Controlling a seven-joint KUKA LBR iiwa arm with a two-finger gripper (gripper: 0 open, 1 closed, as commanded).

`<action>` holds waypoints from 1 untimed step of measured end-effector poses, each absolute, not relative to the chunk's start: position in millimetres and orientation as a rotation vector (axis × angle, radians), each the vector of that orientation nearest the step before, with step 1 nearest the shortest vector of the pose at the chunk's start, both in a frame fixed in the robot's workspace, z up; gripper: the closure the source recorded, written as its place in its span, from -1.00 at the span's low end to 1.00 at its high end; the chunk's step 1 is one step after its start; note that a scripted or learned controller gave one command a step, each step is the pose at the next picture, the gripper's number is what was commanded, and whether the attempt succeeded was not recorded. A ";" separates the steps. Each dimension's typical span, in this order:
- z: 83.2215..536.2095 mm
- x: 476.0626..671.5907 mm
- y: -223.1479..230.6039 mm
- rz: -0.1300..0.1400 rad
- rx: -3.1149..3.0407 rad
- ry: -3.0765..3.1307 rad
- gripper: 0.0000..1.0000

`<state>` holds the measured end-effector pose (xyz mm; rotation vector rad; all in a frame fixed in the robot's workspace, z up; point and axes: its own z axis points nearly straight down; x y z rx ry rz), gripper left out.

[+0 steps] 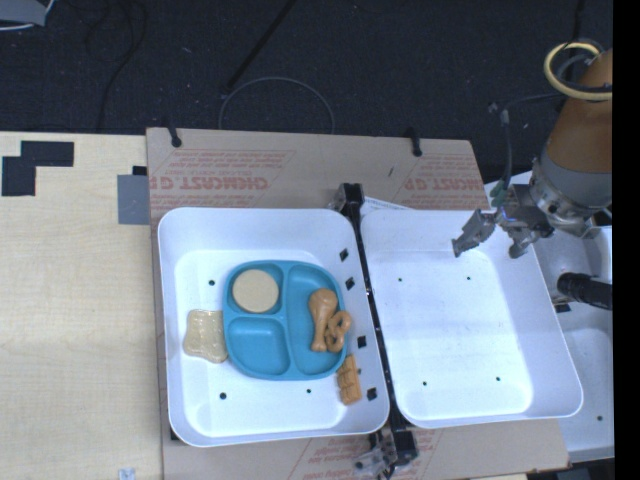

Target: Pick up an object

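Note:
A blue divided tray [262, 353] lies in the left bin [190, 238]. On it rest a round tan cookie [254, 290] and a tan chicken-leg shape with a pretzel [328, 320]. A pale beige bread-like piece [205, 335] lies just left of the tray. A small brown ridged piece [349, 380] sits by the tray's lower right corner. My gripper [495, 236] hangs over the upper right edge of the right bin [470, 368], far from all these objects. Its two dark fingers are spread apart with nothing between them.
A black divider [362, 298] runs between the two bins. Cardboard [300, 168] lies under and behind the bins. A black cylindrical part [590, 290] juts in at the right edge. Wooden bench surface [70, 318] stretches to the left.

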<state>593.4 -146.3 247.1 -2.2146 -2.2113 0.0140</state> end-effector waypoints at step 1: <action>254.7 595.4 -146.4 0.003 -2.219 -2.220 -1.00</action>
